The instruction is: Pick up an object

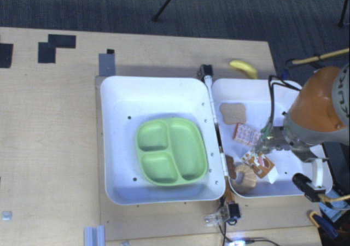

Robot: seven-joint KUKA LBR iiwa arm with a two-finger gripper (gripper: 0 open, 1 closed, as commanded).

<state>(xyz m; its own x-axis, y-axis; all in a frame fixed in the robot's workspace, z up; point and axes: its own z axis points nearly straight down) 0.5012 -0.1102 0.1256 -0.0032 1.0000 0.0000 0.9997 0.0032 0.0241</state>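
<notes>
Beside flat tan slice (pixel 233 112), crinkled packets (pixel 247 134).

We see the grey arm (pixel 328 124) reaching in from the right edge of the camera view, its orange band (pixel 314 103) broad and rounded above the wrist. Below the band, the grey wrist section angles down and to the left. The gripper (pixel 267 140) sits at its lower left end, pointing downward, low over the right-hand bin. From this slant we cannot make out its tip clearly.
</notes>
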